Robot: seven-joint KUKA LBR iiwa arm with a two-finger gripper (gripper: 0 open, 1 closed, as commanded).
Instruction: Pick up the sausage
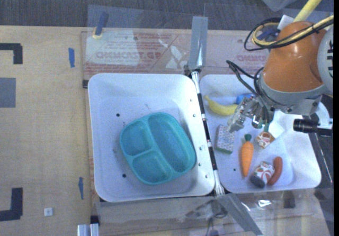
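Observation:
The sausage (276, 170) is a short red-brown link lying near the front right corner of the right bin (302, 177). It rests against a small dark and orange object (259, 174). My gripper (248, 117) hangs over the middle of the right bin, behind and to the left of the sausage and well apart from it. Its fingers look open, with nothing between them. The orange wrist band and grey arm cover the bin's back right part.
An orange carrot (246, 156) lies left of the sausage. A grey speckled block (225, 139), a small white and orange piece (264, 139) and a yellow banana (220, 106) share that bin. The left bin (106, 97) holds a teal divided plate (157, 147).

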